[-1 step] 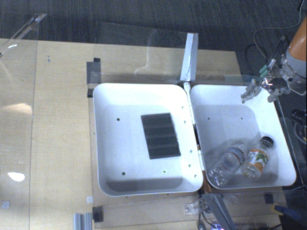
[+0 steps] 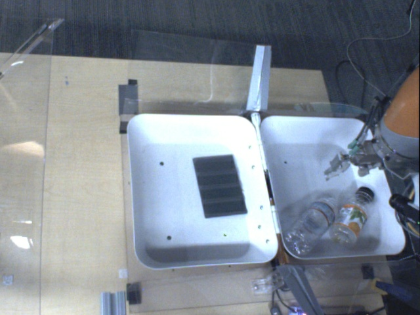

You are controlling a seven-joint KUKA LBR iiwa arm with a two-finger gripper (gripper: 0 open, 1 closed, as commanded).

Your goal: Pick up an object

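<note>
Gripper (image 2: 341, 163) hangs over the upper part of the right bin (image 2: 295, 133), and we see its fingers spread apart with nothing between them. Below it, nearer the front wall, we find two bottles lying just beside each other: a clear one (image 2: 308, 225) and one with an orange label (image 2: 350, 218) and a dark cap. Both run long axis from lower left to upper right, the capped end of the labelled one nearest us. We judge that bottle the likelier target, since it lies almost straight down-frame from the fingers. The left bin (image 2: 151, 176) holds a dark ribbed block (image 2: 220, 186), well apart
</note>
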